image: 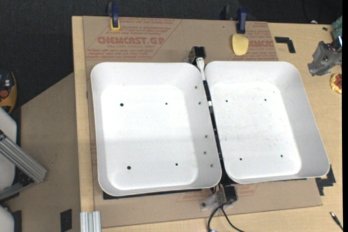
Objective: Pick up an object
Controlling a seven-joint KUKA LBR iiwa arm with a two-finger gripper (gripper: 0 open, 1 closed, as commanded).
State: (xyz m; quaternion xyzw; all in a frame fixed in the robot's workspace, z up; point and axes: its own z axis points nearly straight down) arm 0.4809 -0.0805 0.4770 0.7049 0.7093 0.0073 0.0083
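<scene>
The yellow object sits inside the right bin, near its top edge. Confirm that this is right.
Not right. The yellow object lies on the brown board, outside the right bin, just beyond its top edge below a blue clamp. The camera view shows this.

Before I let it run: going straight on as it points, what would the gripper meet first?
Probably the brown bench board beside the far corner of the right shallow white bin: the grey metal gripper seems to point downward there, but depth is unclear.
</scene>
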